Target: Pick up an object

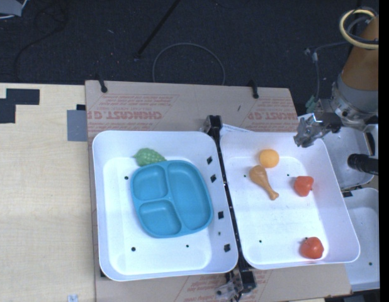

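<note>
While the arm hangs at the right of the camera view, everything lies as follows.

Arm: grey with an orange upper part [360,61], reaching in from the right; its wrist sits above the far right corner of the right bin.

Gripper [306,135]: hovering over the far right rim of the right bin, apart from every object; whether it is spread or pressed together cannot be told, as the tip is small and blurred. Nothing shows between its tips.

Right bin [333,187]: shallow and white, holding four small objects.

Orange ball [268,158]: near the far edge of the right bin, left of the middle.

Drumstick [264,181]: tan toy chicken leg, lying slantwise just in front of the orange ball, close to it or touching.

Upper red piece [303,185]: small red object to the right of the drumstick, near the bin's right side and closest to the gripper.

Lower red piece [312,247]: rounder red object in the near right corner of the right bin, well apart from the others.

Left bin [112,168]: white, beside the right bin, their inner walls touching.

Blue tray [171,198]: three-compartment plate lying flat in the middle of the left bin.

Green item [148,156]: leafy green piece at the tray's far left corner, touching its rim.

Cardboard sheet [182,109]: under both bins.
</note>
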Available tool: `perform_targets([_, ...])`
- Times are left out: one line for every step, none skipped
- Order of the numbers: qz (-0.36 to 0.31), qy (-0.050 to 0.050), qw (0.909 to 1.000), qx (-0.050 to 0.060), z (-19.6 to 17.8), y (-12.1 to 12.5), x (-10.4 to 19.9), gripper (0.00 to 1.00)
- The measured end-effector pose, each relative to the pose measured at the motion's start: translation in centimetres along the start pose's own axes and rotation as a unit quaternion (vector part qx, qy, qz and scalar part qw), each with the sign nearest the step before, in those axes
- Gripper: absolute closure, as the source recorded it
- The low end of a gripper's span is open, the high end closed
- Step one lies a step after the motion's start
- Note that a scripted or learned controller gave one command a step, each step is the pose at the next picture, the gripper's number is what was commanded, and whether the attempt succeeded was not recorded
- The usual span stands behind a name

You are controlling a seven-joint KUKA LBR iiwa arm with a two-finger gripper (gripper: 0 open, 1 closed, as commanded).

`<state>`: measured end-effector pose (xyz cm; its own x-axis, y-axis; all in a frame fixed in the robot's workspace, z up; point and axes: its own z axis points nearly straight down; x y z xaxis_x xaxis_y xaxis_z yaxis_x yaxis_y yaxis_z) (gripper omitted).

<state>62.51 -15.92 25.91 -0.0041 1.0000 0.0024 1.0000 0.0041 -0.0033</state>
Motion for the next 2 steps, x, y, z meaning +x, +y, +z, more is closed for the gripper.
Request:
perform_targets([0.000, 0.000, 1.0000, 0.000, -0.4, 0.5, 5.2, 1.00])
perform_targets([0.000, 0.000, 1.0000, 0.000, 0.7, 1.7, 10.6, 1.00])
